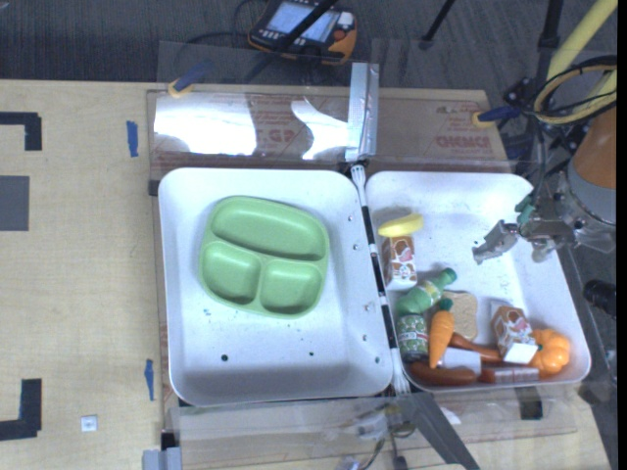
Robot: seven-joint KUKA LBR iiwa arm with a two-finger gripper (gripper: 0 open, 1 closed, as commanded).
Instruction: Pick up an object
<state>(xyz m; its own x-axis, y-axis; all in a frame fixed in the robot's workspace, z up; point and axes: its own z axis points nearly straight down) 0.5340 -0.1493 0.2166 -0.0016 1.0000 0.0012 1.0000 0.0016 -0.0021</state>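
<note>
The right bin (460, 199) holds several toy foods. A yellow banana (400, 226) lies near its left wall, with a small brown carton (400, 260) just below it. Lower down sit a green bottle (427, 294), a carrot (441, 337), a bread slice (463, 311), a second brown carton (510, 328), an orange fruit (553, 352) and a red sausage (453, 373). My gripper (516, 248) hovers over the bin's upper right part, open, with nothing between its fingers. It is apart from all the foods.
The left bin (186, 311) bears a green divided plate (265, 255). A metal divider (370, 253) runs between the bins. A handheld pendant (299, 25) and cables lie beyond the bench's far edge. Tripod legs stand at the back right.
</note>
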